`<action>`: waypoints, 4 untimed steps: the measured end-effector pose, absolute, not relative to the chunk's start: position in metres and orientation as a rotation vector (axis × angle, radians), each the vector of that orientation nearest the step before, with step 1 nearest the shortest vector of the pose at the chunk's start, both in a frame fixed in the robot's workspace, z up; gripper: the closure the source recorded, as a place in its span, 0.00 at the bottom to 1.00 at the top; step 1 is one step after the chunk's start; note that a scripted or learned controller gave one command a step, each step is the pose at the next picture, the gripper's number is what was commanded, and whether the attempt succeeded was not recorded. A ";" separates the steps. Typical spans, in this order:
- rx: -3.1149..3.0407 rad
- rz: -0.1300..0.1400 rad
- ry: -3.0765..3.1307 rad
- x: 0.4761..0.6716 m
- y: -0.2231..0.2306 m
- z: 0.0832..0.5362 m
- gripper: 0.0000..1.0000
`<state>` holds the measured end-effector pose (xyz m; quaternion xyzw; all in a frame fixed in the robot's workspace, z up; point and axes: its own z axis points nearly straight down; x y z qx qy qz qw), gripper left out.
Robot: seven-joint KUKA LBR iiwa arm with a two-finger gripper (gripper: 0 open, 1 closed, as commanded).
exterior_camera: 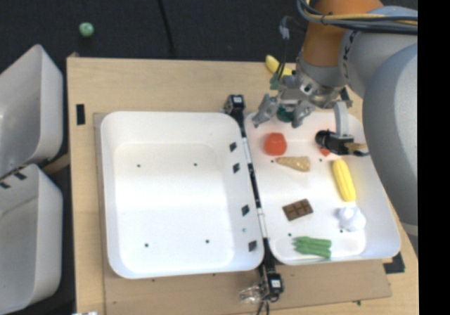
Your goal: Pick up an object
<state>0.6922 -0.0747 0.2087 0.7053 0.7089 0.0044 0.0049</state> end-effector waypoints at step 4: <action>2.210 0.010 2.230 0.690 0.120 0.328 0.00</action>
